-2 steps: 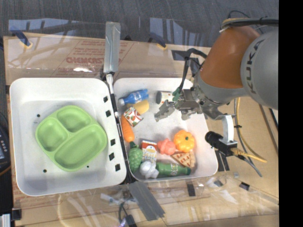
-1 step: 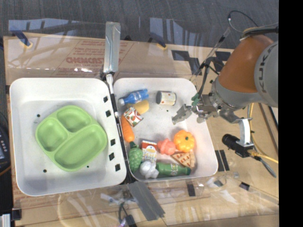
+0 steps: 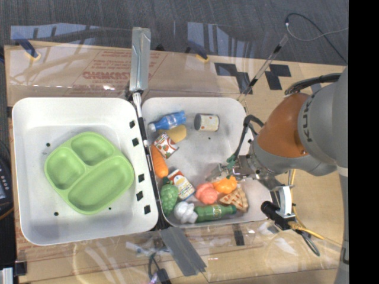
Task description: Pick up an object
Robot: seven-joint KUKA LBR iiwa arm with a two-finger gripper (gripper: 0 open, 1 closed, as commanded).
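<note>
2 bins (image 3: 23,158), 1 green plate (image 3: 89,171), 1 gripper (image 3: 228,171).

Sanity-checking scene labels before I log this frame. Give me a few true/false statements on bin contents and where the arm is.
1. The green divided plate lies in the left bin. True.
2. The carrot lies on the green plate. False: it lies in the right bin, along its left wall.
3. The blue bottle is near the right bin's far left corner. True.
4. The arm reaches over the left bin. False: it comes in from the right, and its gripper is over the right bin, by the orange toy.
5. The small can stands on the bench outside both bins. False: it lies inside the right bin near the far wall.
</note>
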